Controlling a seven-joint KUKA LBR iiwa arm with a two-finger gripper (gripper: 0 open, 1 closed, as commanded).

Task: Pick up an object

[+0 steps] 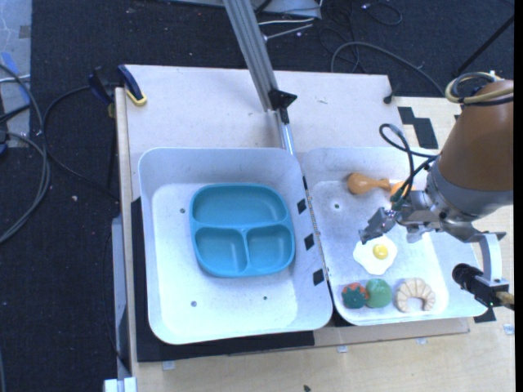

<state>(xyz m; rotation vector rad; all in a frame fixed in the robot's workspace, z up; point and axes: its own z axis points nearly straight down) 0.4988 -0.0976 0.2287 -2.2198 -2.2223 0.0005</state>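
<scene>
Four toy foods lay in the right bin [327, 219]. The fried egg [375, 255] sat mid-bin — flat, probably light and slick, best pinched at its rim. The gripper [378, 225] hovered just above its far edge; its state could not be told.

Left bin [163, 219]: white, plain. Right bin [335, 194]: white too.
Divided tray [242, 229] in left bin: light blue, one colour all over.
Fried egg toy [376, 255] in right bin: white with yellow yolk in middle.
Drumstick toy [368, 184], far side of right bin: orange-brown.
Croissant toy [415, 294], near right: pale beige with tan stripes.
Round toy [367, 294], near side: green, with red part on left end.
Arm [478, 149]: orange-brown band above, grey below.
Gripper [381, 224]: dark grey.
Bench top [212, 104]: cream.
Floor [65, 47]: black.
</scene>
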